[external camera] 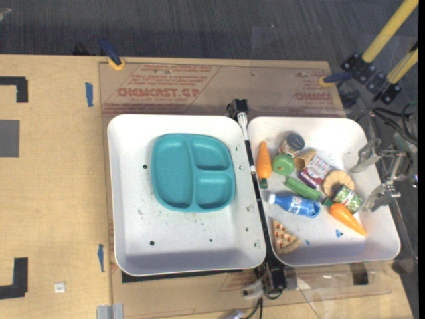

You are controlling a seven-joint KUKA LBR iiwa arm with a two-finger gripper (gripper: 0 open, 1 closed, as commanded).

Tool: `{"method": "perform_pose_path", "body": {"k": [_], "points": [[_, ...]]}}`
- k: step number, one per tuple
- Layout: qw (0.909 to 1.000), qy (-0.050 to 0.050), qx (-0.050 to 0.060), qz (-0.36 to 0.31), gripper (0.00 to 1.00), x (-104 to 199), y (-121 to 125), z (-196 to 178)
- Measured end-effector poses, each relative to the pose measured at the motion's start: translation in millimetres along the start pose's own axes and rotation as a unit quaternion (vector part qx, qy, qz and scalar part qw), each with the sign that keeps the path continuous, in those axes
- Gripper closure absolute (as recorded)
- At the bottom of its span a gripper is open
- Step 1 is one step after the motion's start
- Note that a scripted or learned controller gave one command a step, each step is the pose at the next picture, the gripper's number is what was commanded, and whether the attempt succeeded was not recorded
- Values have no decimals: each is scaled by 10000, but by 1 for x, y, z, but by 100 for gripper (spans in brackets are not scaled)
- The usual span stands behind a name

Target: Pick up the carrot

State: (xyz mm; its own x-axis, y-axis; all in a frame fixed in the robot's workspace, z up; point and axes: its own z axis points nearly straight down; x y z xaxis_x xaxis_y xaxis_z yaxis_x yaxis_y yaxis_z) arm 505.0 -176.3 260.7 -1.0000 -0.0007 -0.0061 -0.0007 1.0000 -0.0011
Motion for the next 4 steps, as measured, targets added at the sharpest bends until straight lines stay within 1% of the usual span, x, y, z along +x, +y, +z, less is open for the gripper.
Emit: {"method": "perform_pose_path", "body": {"k": [1, 2, 3, 4], "points": [[10000, 32, -13, 45, 0, 20, 23, 74], [9997, -28, 7, 248, 0, 22, -6, 164], [9997, -47, 9, 241, 100, 21, -5, 155], [9997, -41, 6, 241, 0, 21, -5, 155]]}}
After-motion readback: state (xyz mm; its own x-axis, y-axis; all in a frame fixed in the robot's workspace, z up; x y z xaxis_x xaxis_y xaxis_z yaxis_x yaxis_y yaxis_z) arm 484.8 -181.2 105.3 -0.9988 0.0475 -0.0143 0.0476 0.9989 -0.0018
